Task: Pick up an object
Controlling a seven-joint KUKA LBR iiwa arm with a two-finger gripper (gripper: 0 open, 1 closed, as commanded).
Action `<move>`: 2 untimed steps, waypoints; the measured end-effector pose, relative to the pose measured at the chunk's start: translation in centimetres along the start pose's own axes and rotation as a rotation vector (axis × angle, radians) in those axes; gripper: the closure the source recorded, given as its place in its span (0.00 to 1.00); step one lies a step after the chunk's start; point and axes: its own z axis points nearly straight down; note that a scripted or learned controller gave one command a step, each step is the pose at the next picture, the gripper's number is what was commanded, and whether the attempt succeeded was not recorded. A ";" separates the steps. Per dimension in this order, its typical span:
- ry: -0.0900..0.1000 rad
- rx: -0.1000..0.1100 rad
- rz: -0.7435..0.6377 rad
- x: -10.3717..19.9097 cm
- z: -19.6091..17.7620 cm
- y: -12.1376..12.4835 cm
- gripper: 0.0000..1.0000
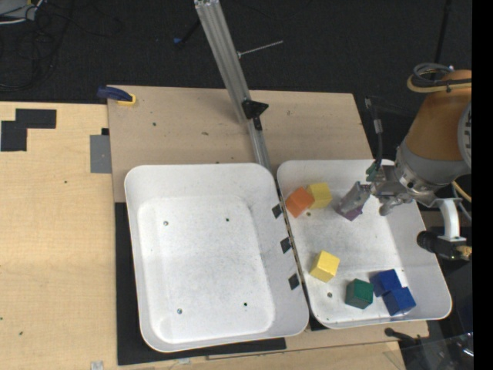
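My gripper (pixel 357 200) reaches in from the right over the upper middle of the right bin (pixel 431 299). A small purple block (pixel 352 213) peeks out just beneath its tip, touching or very close to it. Left of the gripper an orange block (pixel 300 201) and a yellow block (pixel 320 195) sit side by side. A second yellow block (pixel 326 265) lies lower in the bin. Near the front edge are a green block (pixel 358 294) and two blue blocks (pixel 393 290) close together.
The left bin (pixel 146 183) lies beside the right one, with black clips (pixel 285 244) along the shared edge. A slanted aluminium rail (pixel 231 72) rises behind the bins. The arm's grey and orange body (pixel 435 137) stands over the right bin's far right corner.
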 end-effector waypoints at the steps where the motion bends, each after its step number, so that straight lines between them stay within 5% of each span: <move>1: 0.000 -0.001 0.002 -0.2 4.9 0.7 0.00; 2: -0.002 -0.008 0.004 -0.1 8.8 0.8 0.00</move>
